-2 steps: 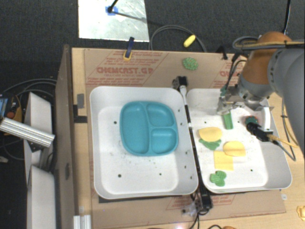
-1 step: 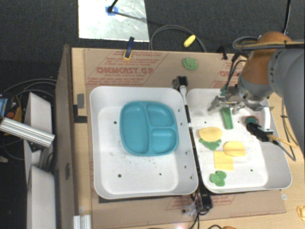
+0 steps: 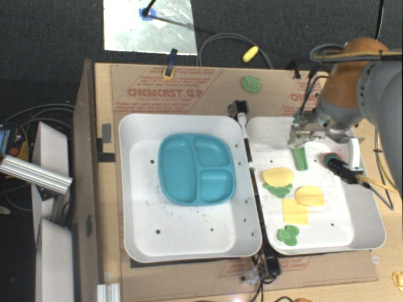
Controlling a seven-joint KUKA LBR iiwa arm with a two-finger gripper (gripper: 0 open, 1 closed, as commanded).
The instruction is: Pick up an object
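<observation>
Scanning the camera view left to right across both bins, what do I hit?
Left bin → blue tray → right bin → green piece → yellow round piece → arm.

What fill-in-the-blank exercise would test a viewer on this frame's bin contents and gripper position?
1. The blue divided plate lies in the ____ bin.
2. The gripper is over the ____ bin.
3. Directly below the gripper is a ____ stick-shaped piece.
4. The flat square piece in the right bin is ____.

Missing words: left; right; green; yellow
</observation>
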